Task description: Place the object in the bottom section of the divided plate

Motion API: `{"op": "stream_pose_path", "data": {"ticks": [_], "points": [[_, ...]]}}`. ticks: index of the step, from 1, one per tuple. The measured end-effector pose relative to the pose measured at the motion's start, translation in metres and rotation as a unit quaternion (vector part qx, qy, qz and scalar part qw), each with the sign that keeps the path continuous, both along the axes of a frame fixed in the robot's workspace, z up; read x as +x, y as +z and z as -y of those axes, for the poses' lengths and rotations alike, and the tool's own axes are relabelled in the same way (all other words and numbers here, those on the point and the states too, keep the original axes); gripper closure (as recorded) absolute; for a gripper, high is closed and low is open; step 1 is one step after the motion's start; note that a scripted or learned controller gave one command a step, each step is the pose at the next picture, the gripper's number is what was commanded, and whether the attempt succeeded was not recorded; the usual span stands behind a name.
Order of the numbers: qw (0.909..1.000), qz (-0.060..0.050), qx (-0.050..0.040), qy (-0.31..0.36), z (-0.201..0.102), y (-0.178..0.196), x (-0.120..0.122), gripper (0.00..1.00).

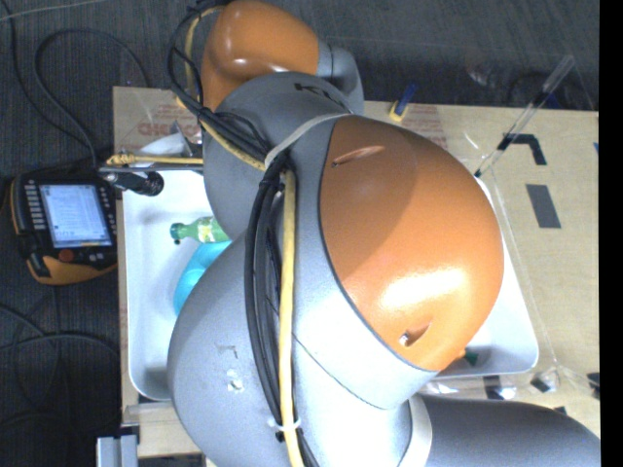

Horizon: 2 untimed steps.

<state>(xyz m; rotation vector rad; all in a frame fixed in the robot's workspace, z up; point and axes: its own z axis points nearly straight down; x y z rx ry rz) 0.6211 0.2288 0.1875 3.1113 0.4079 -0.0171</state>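
The grey and orange arm [370, 261] covers most of the camera view and hides the bins' middle. At the left edge of the arm a light blue rounded object [195, 270] lies in the left white bin [146, 290], partly under the arm. Just above it sits a small green object [195, 230]. I cannot make out a divided plate as such; the blue shape may be part of it.
A teach pendant [63, 224] lies on the floor to the left of the bench. Black cables [58, 76] run over the dark carpet. A corner of the right bin [516, 353] shows at lower right, with the cardboard bench top [555, 183] beyond it.
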Motion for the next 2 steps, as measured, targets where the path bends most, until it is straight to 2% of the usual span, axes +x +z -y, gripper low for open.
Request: {"op": "stream_pose_path", "data": {"ticks": [1,2], "points": [[0.9998,0.004,-0.0016,-0.019,-0.003,-0.034,-0.099,1.00],[0.9994,0.018,0.0061,-0.028,0.015,-0.065,-0.081,1.00]]}}
